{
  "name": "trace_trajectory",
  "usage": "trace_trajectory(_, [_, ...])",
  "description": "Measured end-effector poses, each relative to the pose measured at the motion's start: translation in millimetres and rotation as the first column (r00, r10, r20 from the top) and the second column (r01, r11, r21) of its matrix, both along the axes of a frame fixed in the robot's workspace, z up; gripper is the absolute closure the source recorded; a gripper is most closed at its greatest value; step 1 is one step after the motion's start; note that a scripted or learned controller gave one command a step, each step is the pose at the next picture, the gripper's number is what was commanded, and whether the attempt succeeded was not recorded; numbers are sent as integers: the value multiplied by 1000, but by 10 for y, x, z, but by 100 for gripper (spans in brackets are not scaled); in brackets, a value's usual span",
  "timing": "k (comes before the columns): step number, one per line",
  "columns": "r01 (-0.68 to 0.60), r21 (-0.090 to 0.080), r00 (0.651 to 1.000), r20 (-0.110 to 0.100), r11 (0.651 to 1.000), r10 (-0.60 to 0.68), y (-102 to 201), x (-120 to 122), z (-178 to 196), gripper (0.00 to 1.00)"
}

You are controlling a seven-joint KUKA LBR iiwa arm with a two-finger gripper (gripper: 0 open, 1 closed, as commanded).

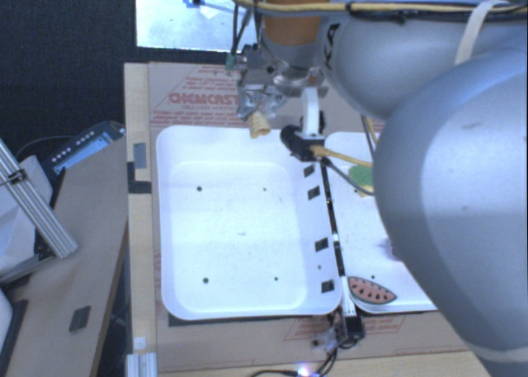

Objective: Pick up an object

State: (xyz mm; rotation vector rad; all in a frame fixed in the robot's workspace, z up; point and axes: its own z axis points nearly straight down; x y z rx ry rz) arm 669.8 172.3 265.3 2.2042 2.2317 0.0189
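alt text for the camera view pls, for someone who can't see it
A grey robot arm with an orange band reaches in from the right, its gripper raised above the far edge of the left white bin with a small tan object at its tip. In the right bin lie a watermelon slice toy and a green item.

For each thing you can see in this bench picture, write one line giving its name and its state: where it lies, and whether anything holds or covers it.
Left bin: flat on the bench, nothing lying on its floor.
Right bin: beside it, largely covered by the arm.
Watermelon slice: lying in the right bin's near corner.
Green piece: lying in the right bin, partly hidden.
Gripper: above the left bin's far edge.
Small tan object: at the gripper's tip.
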Motion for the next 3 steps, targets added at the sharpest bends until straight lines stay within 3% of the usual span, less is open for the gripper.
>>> trace_trajectory(1, [4, 0, 1000, 1, 1000, -4, 261, -6, 1081, 100])
trace_trajectory(2, [5, -1, 1000, 2, 1000, -5, 300, -14, 2245, 100])
trace_trajectory(3, [6, -3, 1000, -4, 1000, -6, 601, -17, 2736, 100])
